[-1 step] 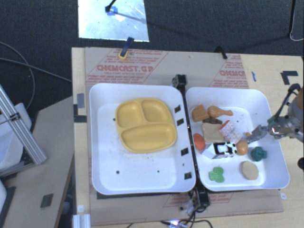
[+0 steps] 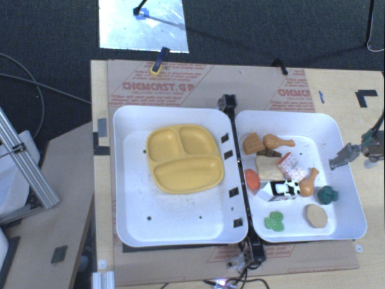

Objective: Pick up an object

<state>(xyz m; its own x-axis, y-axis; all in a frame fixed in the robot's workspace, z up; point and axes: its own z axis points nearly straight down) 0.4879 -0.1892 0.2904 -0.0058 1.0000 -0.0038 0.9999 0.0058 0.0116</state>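
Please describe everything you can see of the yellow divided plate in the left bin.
The yellow plastic-looking divided plate is a rounded rectangle with three compartments: two small ones along the far side and one wide one along the near side. It lies flat and upright, slightly rotated, near the middle of the left white bin. Nothing lies in it or touches it.

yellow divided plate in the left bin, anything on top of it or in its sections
Nothing lies on the yellow three-section plastic plate; all three sections show bare. It rests on the floor of the left white bin. The bin floor under the plate is covered, so that cannot be checked.
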